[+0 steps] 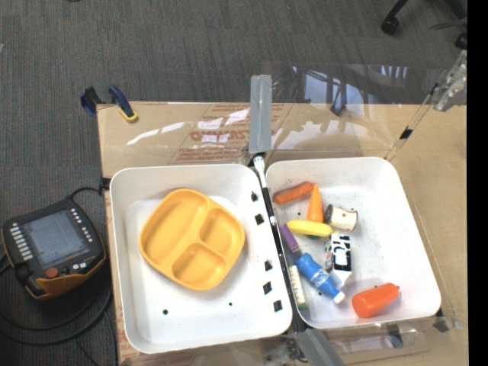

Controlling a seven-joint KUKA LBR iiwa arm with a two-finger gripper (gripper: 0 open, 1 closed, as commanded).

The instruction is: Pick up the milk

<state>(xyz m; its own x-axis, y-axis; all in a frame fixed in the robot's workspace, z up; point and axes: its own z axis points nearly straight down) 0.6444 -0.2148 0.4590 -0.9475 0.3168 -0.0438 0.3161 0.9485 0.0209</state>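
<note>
Nearest the lens, an orange bottle [375,300] lies by the near wall of the right bin [408,204]. A grey metal part at the far right edge of the view appears to be the claw [456,81]; whether it is apart or together cannot be told. The milk [340,254], a small black-and-white carton, lies on its side near the middle of the right bin, well apart from the claw, nearer the camera and to the view's left of it. Judged a toy carton: light, fairly stiff, smooth-faced and apt to slide or turn if nudged off centre. The best hold is judged to be across its short width at mid-length, coming straight down. Obstructions noted: a blue bottle [316,274] lies just beside the carton on the side away from the claw, possibly touching its near end. A banana [308,227] and a white cup [345,218] sit close on the carton's claw-ward end. A carrot [315,202] and a sausage [293,193] lie beyond those, clear of the carton. The carton's right flank is open bin floor, so that side offers room. Farthest from the claw, the left bin [122,280] holds a yellow plate [192,239], of no concern to the task.
</note>
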